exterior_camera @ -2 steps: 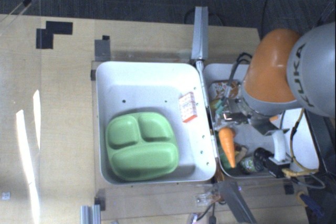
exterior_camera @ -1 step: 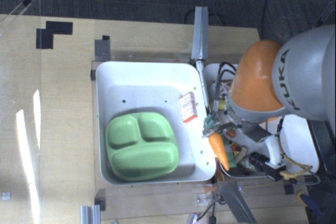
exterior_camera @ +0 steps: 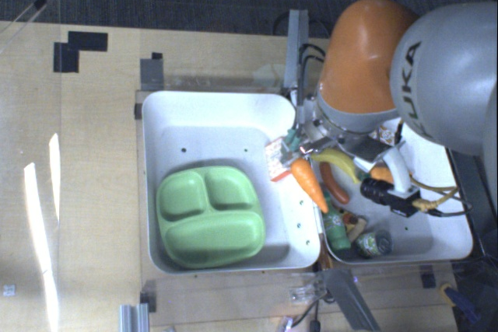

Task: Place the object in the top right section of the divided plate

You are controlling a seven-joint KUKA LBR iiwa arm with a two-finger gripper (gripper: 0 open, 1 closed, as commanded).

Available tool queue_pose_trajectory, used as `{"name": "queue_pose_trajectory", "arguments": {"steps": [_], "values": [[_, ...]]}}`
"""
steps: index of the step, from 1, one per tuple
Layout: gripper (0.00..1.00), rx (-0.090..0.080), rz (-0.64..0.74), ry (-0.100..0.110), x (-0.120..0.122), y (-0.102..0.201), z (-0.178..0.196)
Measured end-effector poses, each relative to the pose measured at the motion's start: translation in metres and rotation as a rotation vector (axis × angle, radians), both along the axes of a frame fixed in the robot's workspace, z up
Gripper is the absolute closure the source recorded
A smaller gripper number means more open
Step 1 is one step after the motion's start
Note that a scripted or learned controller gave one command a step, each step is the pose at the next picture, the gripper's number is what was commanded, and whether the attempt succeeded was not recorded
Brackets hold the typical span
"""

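Divided plate (exterior_camera: 210, 215): green, three sections, lying in the lower left of the left bin (exterior_camera: 167, 124). In this view two smaller sections sit along its top edge and one long section runs along the bottom; the top right section is the target and has nothing in it.

Carrot (exterior_camera: 309, 183): an orange toy carrot, tilted, its thick end up and to the left and its tip pointing down and to the right. It sits at the divider between the two bins, just under the wrist. A small white and red piece sits just left of its thick end; I cannot tell what that is.

Gripper (exterior_camera: 299, 148): tucked under the orange band of the arm, right above the carrot's thick end. The view does not let me say if it is parted, closed or clamped on the carrot, nor if the carrot is lifted or resting on the rim.

Handling, as a guess: the carrot looks like light, stiff plastic with a smooth, tapering skin, so it may slip towards the thin tip. A hold across the thick upper part looks the safest.

Right bin (exterior_camera: 459, 241): holds a banana (exterior_camera: 336, 162), a reddish sausage-like piece (exterior_camera: 336, 184), a small can (exterior_camera: 373, 245) and other odds, all close together.
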State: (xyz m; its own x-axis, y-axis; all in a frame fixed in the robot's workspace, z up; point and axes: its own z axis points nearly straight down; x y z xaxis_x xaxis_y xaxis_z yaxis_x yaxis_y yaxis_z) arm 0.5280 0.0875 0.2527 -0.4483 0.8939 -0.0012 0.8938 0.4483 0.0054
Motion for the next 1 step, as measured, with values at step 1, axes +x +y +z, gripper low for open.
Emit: {"name": "queue_pose_trajectory", "arguments": {"steps": [1], "values": [[1.0,-0.001,-0.099,0.006,-0.0331,-0.0356,-0.0692]]}}
